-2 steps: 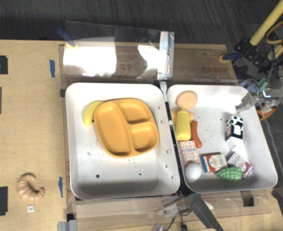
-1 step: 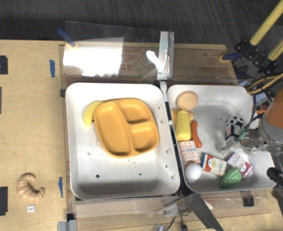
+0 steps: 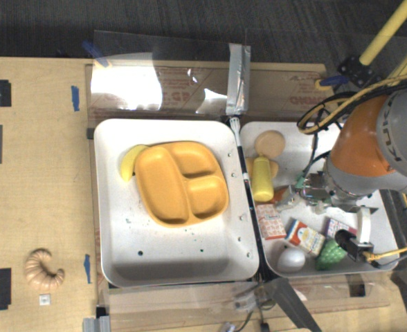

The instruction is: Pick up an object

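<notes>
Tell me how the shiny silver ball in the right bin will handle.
The shiny silver ball looks round, so it would probably roll if nudged. Its glossy surface suggests it may slip from a pinch. The green lumpy toy beside it might block rolling rightward.

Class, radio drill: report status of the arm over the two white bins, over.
Gripper over right white bin. No object seen held. Yellow plastic cylinder, small printed carton, green knobbly toy crowd close by.

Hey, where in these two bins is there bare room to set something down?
Left bin: bare floor along the near edge, below the orange tray, and a narrow strip left of the banana. Right bin is crowded: yellow bottle, small carton, silver ball, green toy, with the arm overhead.
</notes>
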Motion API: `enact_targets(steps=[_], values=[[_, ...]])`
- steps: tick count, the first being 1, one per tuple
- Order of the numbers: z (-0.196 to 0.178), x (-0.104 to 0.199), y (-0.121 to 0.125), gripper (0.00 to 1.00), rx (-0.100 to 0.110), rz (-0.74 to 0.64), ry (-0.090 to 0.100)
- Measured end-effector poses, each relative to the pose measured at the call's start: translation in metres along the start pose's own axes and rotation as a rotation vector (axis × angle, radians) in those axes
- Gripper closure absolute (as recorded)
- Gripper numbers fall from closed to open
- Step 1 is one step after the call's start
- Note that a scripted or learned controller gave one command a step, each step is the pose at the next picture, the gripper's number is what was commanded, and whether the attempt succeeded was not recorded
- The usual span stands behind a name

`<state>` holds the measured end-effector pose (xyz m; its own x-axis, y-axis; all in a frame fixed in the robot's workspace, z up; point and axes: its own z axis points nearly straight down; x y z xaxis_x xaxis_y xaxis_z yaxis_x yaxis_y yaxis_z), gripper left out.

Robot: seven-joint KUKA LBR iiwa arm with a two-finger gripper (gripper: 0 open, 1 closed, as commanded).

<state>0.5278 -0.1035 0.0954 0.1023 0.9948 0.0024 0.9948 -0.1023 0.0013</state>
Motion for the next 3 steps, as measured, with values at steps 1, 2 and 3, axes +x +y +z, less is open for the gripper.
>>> enact_targets(steps=[1,2,3], values=[[0.008,0.002,0.048,0.0,-0.005,0.044,-0.003],[-0.066,0.01,0.058,0.0,-0.005,0.006,-0.002],[-0.022,0.003,0.074,0.0,-0.032,0.128,-0.005]])
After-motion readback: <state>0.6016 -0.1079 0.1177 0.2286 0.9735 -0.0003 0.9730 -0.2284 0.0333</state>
